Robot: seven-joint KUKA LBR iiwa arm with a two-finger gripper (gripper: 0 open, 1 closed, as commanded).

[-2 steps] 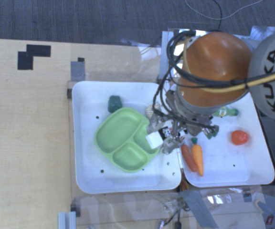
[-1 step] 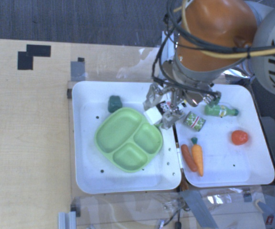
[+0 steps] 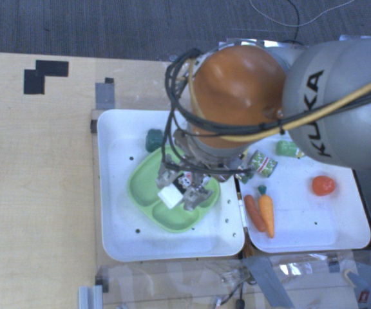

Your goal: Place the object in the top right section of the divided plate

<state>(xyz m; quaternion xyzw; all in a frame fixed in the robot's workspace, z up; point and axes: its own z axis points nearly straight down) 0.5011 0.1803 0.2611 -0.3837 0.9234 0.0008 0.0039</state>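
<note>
A light green divided plate (image 3: 148, 182) lies in the left white bin (image 3: 118, 237). My gripper (image 3: 185, 190) hangs low over the plate's right side, with the arm's orange band and grey wrist covering the plate's upper right part. A small white block (image 3: 170, 197) sits just left of the gripper tip, over the plate's middle. Whether it is held or resting on the plate is unclear from this angle.
A dark green object (image 3: 154, 139) lies in the left bin behind the plate. The right bin (image 3: 340, 237) holds two carrots (image 3: 261, 214), a red tomato (image 3: 323, 185), a green can (image 3: 263, 164) and a small green item (image 3: 287, 149).
</note>
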